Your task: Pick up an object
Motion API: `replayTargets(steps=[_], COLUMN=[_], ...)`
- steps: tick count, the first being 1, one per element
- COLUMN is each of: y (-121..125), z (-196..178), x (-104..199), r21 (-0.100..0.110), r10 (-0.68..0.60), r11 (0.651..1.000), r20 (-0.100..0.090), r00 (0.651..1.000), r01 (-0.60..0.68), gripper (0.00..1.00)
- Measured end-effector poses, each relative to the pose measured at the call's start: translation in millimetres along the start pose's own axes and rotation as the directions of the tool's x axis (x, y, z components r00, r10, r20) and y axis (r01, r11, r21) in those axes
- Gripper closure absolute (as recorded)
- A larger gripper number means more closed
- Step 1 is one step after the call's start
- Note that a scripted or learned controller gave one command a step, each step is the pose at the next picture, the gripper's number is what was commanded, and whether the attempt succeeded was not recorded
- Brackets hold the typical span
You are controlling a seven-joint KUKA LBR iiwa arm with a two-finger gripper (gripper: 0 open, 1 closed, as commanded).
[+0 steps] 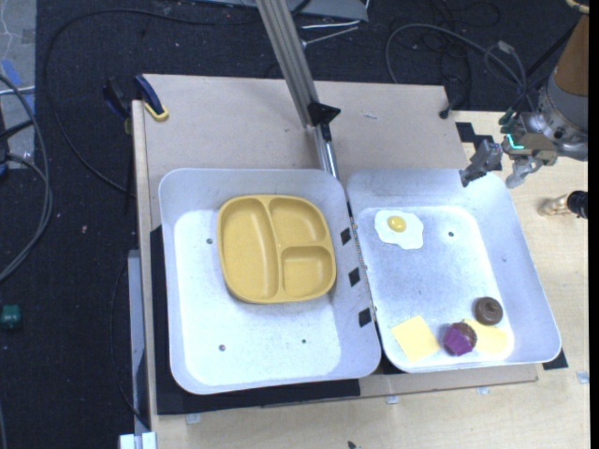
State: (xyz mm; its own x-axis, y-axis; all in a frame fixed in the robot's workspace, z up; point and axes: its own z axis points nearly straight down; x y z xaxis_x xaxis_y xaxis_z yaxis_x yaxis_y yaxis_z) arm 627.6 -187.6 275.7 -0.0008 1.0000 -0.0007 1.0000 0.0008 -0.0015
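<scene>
The gripper (499, 165) hangs with its two fingers spread and nothing between them, just past the far right corner of the right bin (524, 269). Inside that bin, a fried egg (400, 229), white with a yellow yolk, lies near the far left corner. A brown doughnut (488, 311), a purple lump (459, 338) and a pale yellow slice (414, 337) sit along the bin's near edge. A yellow divided plate (277, 248) rests in the left bin (187, 344) beside it
</scene>
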Motion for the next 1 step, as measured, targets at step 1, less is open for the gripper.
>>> replayTargets(steps=[1], y=[0.5], z=[-0.9], x=[0.0], r21=[-0.002], r10=[0.000], r11=[1.000], r20=[0.001], r00=[1.000], r01=[0.000], gripper=[0.00])
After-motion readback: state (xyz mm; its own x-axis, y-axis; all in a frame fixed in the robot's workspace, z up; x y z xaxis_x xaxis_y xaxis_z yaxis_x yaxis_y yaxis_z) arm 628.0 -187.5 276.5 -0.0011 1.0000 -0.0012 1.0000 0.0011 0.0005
